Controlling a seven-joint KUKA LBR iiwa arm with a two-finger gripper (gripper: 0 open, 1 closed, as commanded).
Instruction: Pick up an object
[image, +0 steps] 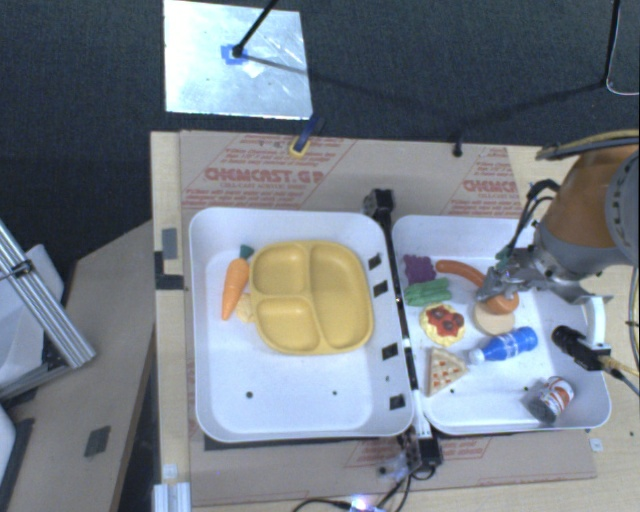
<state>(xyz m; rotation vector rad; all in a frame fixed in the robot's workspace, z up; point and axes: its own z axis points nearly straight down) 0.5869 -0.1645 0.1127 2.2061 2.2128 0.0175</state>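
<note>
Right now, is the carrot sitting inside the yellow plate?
No, the carrot lies on the left bin's white floor, just beside the yellow plate.

Even bright overhead light, soft shadows, glare on white bins (300, 420), slightly soft focus throughout

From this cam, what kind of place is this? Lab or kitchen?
Most likely a robot lab grasping bench, not a kitchen: two white bins side by side on cardboard, toy food such as a carrot and pizza slice, and the arm's tool low over the right bin.
</note>
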